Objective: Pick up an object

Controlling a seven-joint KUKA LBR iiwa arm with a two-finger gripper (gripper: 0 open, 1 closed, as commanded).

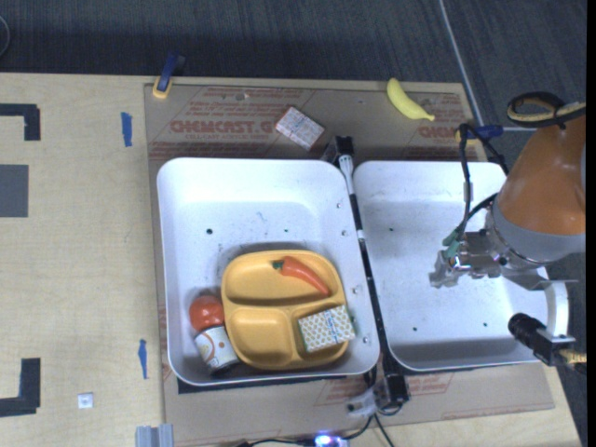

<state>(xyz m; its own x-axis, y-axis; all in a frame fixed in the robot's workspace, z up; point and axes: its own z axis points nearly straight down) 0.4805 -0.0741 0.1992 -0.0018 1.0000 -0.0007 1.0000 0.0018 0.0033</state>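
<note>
Bench: two white bins side by side on cardboard.
Left bin (186, 203): yellow tray (270, 329) with a carrot (300, 270), well apart from the tool.
Gripper (445, 270): over the right bin (410, 203); grip state impossible to tell.

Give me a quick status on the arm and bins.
Tool over right bin, holding nothing visible. Yellow tray, carrot, orange-capped bottle in left bin, untouched. Nothing blocking.
</note>
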